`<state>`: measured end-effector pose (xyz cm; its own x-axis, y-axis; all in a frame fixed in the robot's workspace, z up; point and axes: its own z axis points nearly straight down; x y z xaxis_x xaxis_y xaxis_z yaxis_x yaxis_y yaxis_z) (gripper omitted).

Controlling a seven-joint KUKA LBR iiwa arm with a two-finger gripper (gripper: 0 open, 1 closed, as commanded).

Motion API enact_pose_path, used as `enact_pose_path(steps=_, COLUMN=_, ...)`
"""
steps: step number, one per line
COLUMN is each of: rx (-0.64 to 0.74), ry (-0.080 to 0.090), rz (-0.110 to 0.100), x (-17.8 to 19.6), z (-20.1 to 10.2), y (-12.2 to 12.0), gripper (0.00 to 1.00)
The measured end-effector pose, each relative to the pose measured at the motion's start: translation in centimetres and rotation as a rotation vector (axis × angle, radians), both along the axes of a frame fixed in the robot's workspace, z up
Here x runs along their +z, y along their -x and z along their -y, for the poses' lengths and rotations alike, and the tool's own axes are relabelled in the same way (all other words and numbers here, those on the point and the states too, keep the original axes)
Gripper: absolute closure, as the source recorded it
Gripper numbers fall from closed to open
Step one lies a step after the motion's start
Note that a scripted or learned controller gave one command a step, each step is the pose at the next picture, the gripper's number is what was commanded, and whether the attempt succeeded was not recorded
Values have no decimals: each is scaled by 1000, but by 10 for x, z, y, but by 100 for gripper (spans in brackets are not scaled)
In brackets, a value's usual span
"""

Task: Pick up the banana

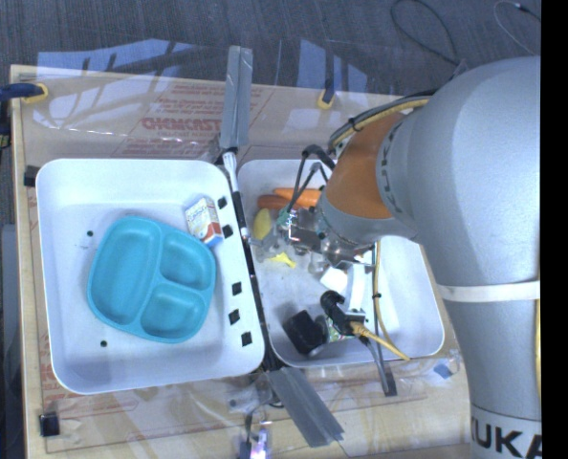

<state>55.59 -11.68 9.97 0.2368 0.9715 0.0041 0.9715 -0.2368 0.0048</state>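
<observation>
From the camera above the bench, the banana [263, 224] lies in the right bin [427, 338], against its left wall, with an orange item [298, 197] near it. The pincer [292, 231] hangs just beside the banana; whether it is wide or narrow I cannot tell. The likely risk is that the wall blocks the descent, so the pincer closes off-centre and the banana slips out.
</observation>
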Motion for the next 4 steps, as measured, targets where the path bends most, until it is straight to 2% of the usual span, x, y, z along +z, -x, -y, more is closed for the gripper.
enact_pose_path(steps=1, rx=9, ry=-6, rz=3, x=10, z=-4, y=-3, gripper=100)
enact_pose_path(steps=2, rx=9, ry=-6, rz=3, x=10, z=-5, y=-3, gripper=0)
enact_pose_path(steps=3, rx=-212, ry=0, rz=-18, x=-13, z=5, y=-25, gripper=0)
enact_pose_path(steps=4, rx=-202, ry=-1, rz=-31, x=-8, z=3, y=-24, gripper=100)
